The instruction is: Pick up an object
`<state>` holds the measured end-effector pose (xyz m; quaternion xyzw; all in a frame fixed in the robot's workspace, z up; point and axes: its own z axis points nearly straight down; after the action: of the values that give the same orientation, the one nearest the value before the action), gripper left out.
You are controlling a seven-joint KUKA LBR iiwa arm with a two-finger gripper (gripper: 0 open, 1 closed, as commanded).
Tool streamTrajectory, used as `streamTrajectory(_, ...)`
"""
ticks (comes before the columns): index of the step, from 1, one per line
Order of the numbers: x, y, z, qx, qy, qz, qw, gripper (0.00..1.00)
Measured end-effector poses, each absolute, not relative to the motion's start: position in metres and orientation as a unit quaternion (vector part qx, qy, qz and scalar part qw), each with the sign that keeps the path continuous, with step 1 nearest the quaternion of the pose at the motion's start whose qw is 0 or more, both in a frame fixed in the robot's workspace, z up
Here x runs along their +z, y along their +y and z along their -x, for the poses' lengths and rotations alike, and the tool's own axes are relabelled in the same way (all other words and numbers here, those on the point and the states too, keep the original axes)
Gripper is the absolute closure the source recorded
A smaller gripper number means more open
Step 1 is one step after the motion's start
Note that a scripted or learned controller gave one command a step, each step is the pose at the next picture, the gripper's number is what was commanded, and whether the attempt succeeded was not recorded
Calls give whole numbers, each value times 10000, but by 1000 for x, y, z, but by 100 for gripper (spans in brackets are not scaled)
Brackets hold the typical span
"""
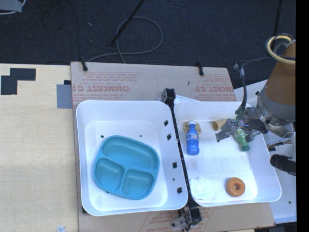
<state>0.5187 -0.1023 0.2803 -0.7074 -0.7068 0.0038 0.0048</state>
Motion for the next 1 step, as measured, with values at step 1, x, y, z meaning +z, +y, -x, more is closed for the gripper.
streamTrajectory(1,285,-102,-520,5,-7074,7068,5,0)
